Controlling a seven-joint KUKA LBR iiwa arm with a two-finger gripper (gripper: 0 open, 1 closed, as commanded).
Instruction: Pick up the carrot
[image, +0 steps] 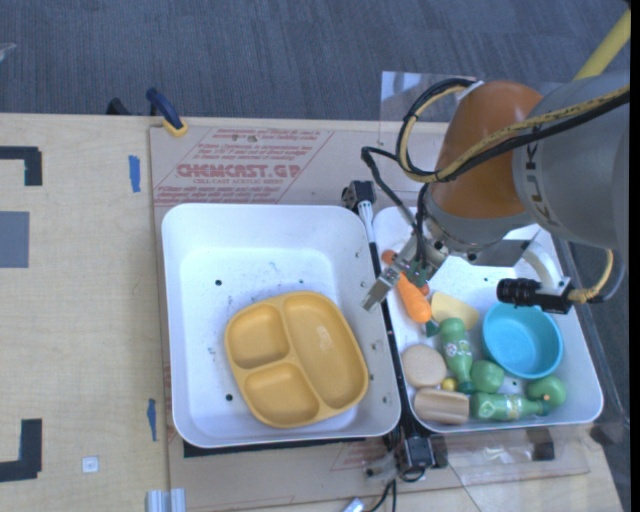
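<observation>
Carrot (413, 299) placement matters most: it lies in the right bin (590, 395), close to that bin's left wall, with its long axis slanting from upper left to lower right and its green top toward the lower end. The end effector (403, 270) sits right at the carrot's upper end, coming down from the orange-banded arm (490, 160) above and to the right. Its metal fingers (378, 292) look spread, one reaching toward the wall between the bins, though glare and cabling make this hard to confirm; I cannot see the carrot pinched between them, so I would not call it held. Just beside the carrot are a yellow piece (452, 308), a green bottle (457, 350) and a blue bowl (520, 340). A yellow divided plate (295, 355) rests in the left bin (190, 250). A grasp across the slanted axis seems needed.
</observation>
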